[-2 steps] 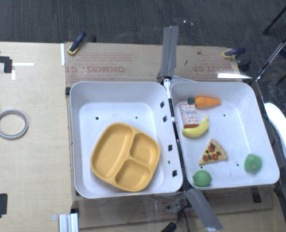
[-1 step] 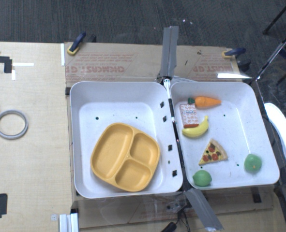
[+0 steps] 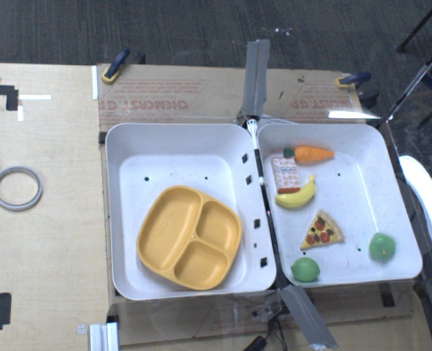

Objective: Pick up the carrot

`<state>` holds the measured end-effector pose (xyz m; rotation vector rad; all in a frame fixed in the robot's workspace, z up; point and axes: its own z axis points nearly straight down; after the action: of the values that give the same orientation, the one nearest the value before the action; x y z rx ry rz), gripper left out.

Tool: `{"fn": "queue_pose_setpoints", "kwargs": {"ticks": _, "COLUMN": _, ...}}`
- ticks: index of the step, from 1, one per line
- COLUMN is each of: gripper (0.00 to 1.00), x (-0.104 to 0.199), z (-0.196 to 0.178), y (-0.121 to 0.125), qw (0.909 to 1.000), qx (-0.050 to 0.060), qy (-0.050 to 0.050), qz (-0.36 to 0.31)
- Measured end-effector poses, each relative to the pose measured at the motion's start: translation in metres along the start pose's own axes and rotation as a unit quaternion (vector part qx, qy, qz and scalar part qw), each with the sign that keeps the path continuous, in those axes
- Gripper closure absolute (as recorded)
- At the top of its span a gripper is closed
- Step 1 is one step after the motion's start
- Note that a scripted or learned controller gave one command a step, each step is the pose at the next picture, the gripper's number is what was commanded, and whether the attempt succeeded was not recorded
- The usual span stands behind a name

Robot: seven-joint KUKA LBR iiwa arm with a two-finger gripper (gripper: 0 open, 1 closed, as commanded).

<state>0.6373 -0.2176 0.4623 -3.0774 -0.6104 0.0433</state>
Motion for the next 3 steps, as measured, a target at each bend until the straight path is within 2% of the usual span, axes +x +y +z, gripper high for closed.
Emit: {"fn": "queue_pose_setpoints", "kwargs": {"ticks": 3, "gripper": 1.0, "x": 0.005, "z": -0.016, "y": -0.001, "qw": 0.9999, "qx": 0.004, "qy": -0.01, "qz": -0.008}}
